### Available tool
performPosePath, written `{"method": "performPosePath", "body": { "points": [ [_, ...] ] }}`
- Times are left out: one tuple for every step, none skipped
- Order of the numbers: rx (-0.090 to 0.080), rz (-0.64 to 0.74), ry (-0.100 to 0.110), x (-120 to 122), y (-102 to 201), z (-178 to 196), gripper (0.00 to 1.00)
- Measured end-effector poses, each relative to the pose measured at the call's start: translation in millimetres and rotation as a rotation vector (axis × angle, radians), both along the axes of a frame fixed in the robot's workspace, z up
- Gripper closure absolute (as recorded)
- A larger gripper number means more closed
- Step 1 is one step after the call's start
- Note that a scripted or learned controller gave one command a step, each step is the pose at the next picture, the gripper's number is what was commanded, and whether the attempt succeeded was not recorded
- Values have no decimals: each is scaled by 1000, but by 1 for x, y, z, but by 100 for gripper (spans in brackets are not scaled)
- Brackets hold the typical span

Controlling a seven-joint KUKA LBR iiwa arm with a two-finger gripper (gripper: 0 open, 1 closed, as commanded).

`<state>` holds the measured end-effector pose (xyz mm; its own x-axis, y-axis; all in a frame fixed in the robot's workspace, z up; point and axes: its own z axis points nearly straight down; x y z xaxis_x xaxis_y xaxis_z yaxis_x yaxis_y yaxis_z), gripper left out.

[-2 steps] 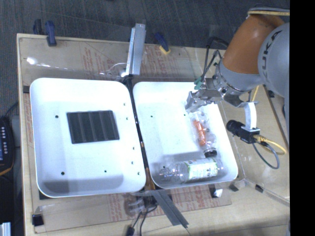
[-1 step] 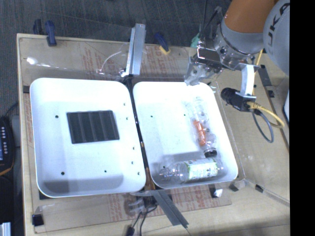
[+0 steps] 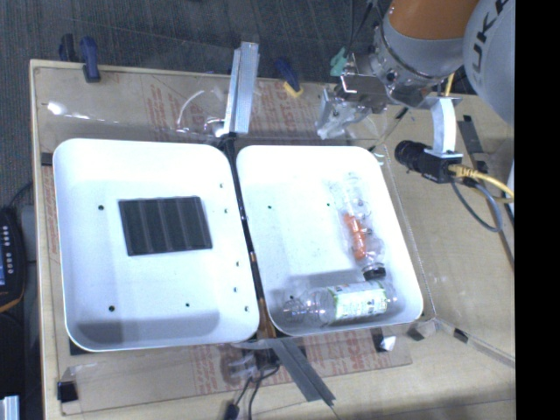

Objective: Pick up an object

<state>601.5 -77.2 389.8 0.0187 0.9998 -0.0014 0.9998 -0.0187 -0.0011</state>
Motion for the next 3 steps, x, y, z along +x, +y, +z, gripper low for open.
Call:
{"method": "performPosePath", "body": {
  "points": [
    [0, 138, 2, 55, -54, -65, 100],
    [0, 139, 2, 55, -54, -64, 0],
    [2, 328, 3, 8, -119, -164, 0]
  ]
}}
